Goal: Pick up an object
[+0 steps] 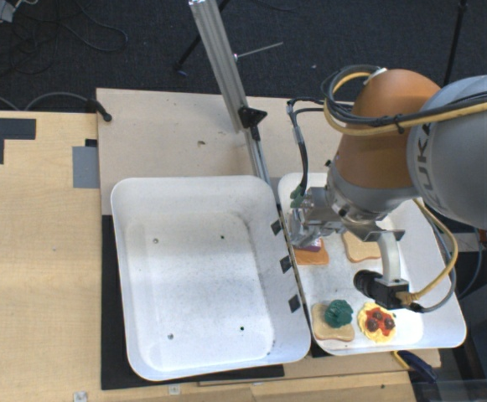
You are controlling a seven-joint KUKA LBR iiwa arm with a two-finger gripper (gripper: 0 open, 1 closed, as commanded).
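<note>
The hand [308,234] hangs low over a flat orange piece [313,257] in the right bin [444,329]; its opening I cannot tell.

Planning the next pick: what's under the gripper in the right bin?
Under the gripper an orange piece sticks out, with something purple just above it. The arm covers the rest of that bin end, so more may lie there.

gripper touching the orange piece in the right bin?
Cannot tell. In the camera view the gripper overlaps the orange piece, hiding any contact or gap.
</note>
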